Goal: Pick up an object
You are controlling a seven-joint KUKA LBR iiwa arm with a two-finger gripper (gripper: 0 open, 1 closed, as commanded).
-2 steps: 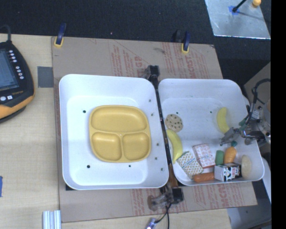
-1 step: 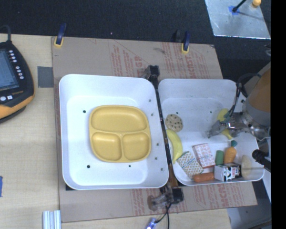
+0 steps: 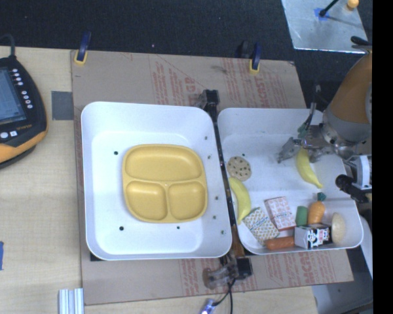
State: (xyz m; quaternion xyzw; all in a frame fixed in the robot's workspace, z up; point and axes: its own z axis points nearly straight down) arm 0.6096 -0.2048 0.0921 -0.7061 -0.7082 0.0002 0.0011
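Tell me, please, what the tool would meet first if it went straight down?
Probably the banana just below the tool; beneath that, the right bin floor. Depth is unclear from this slanted view.

At my nine o'clock sits an orange-rimmed teach pendant (image 3: 12,116), blue clamps (image 3: 82,46) pin the cardboard sheet (image 3: 150,77) at twelve, and the left bin (image 3: 101,175) cradles a yellow divided plate (image 3: 164,181) at its centre

No text can be read anywhere. The brown board (image 3: 183,77) under the bins carries faint red printing, too blurred to make out; the small packets (image 3: 279,211) show patterns only.
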